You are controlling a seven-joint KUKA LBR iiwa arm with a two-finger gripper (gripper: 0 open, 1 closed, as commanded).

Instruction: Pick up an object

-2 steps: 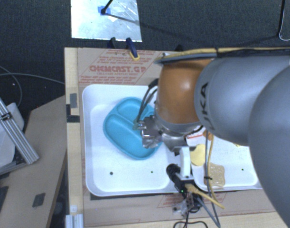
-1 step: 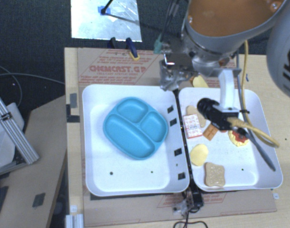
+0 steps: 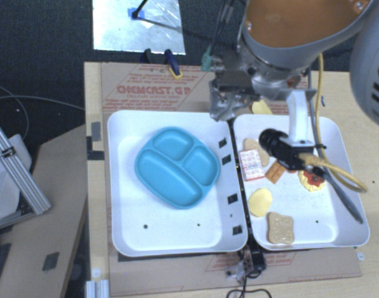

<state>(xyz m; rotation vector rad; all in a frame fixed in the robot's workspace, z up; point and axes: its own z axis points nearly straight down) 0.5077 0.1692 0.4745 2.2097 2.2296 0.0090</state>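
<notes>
Currently at approach stage: gripper (image 3: 226, 107) poised over far rim between bins; grip state indeterminate. Candidate objects, cracker (image 3: 280, 227) and yellow disc (image 3: 260, 202), lying in right bin (image 3: 347, 160). Next: descend onto one.

Even, bright overhead light, cool in tone. White bins (image 3: 177, 241) near blown out; rims lose detail against the floors. Soft short shadow under the blue plate (image 3: 177, 166), falling toward the lower edge. Hard glare on the foil-like sheet (image 3: 138, 17) at top. Arm (image 3: 301, 17) close to the lens, large and soft, its orange band smeared, probably out of focus rather than motion-blurred. Small food items (image 3: 263, 200) in the right bin fairly sharp but coarse, low resolution. Dark floor at left underexposed, little texture.
</notes>
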